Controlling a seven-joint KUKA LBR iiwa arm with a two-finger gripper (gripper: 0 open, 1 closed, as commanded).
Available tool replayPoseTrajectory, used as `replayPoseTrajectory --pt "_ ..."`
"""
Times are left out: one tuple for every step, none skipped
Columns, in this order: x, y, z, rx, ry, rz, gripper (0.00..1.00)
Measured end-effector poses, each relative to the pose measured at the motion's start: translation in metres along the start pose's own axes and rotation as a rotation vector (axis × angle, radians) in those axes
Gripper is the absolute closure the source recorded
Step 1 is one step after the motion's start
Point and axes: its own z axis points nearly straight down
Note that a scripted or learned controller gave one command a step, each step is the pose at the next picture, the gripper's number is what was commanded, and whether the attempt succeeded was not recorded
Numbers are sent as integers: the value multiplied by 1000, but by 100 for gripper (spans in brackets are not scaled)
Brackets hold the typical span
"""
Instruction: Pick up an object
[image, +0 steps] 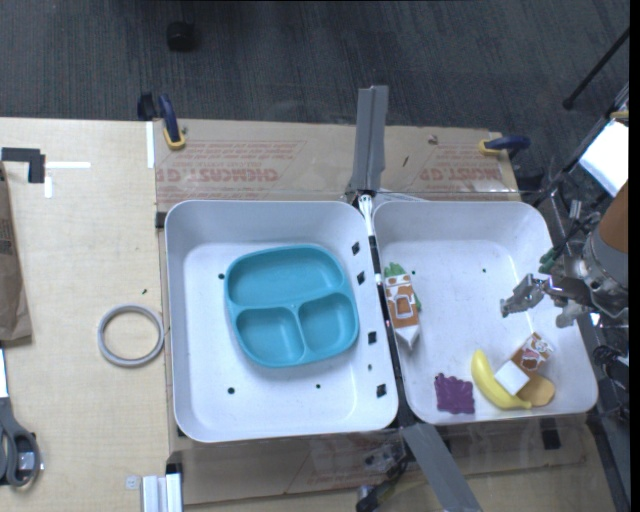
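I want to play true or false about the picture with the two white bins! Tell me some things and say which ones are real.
1. The blue tray sits in the left bin. True.
2. The banana lies in the left bin. False: it is in the right bin, near its front edge.
3. A purple thing lies just left of the banana. True.
4. The gripper holds the banana. False: it is over the right bin, apart from the banana, with nothing between its fingers.
5. A ring lies on the bench, left of the bins. True.
6. The small carton lies on the blue tray. False: it is in the right bin, by its left wall.
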Motion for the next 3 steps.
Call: replayPoseTrajectory --pt "37 -28 66 -41 -5 -190 0" --pt "25 -38 79 -4 -1 -218 0" --pt "16 -36 80 -2 -1 -503 0"
